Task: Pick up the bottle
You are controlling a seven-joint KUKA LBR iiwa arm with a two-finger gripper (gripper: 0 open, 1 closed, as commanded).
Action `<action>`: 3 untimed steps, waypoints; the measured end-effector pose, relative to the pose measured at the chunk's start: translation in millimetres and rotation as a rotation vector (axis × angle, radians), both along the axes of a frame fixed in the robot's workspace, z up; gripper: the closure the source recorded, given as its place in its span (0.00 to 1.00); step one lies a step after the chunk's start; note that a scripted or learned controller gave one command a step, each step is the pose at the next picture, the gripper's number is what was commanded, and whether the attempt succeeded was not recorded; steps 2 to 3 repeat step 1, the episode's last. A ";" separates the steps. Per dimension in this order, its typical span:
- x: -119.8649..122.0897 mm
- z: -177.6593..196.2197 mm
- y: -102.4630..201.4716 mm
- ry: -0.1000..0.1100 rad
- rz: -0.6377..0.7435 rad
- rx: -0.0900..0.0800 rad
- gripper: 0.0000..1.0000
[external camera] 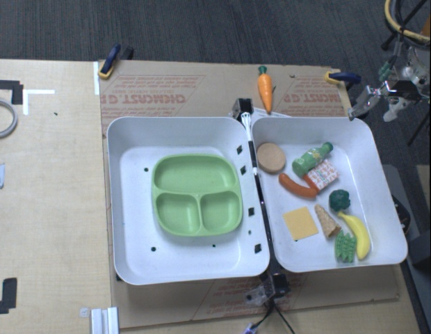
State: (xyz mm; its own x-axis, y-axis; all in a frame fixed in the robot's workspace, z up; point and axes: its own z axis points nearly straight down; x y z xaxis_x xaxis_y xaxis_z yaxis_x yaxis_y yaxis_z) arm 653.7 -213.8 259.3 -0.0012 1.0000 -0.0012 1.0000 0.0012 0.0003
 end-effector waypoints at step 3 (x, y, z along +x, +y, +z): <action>0.5 9.8 0.1 -0.001 0.003 -0.002 1.00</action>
